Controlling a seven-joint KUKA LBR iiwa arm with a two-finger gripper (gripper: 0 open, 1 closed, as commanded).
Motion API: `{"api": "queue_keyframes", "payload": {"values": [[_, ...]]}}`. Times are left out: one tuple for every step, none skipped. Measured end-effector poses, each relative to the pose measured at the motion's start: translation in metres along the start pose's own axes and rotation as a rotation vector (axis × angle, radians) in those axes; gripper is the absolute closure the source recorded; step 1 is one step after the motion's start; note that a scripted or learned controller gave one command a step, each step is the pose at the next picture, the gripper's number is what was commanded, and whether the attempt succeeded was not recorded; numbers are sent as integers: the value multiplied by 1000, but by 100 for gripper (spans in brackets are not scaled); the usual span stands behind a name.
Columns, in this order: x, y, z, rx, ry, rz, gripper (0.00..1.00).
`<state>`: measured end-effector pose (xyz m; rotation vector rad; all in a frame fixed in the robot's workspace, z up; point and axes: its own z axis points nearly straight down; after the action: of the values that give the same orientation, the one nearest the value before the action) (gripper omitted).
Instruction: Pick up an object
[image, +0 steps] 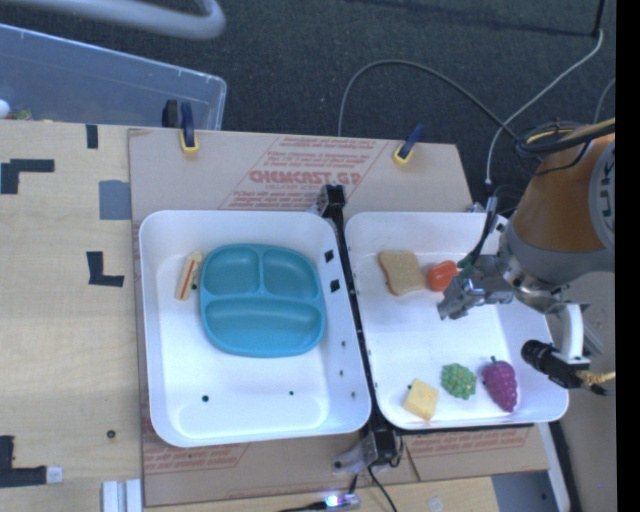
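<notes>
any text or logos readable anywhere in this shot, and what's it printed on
"CHEMCAST", in red letters on the brown cardboard sheet under the two white bins; the characters right after it look like "GP" but are partly hidden by a black clip.
Fainter red lines of print run above and below that word on the same sheet; too small and blurred to read.
More red print on the sheet's front edge is also too blurred.

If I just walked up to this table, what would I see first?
Probably the big blue tray, sitting in the left bin with a small orange stick beside it. Next, the robot's gripper over the right bin, close to a toy tomato and bread.
</notes>
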<state>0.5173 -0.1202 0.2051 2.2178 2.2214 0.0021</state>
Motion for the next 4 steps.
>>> {"api": "queue_keyframes", "payload": {"values": [[4,-8,-54,0,0,0,100],[62,4,-54,5,2,-6,100],[103,17,-43,6,1,-4,100],[161,23,-42,6,2,-6,100]]}}
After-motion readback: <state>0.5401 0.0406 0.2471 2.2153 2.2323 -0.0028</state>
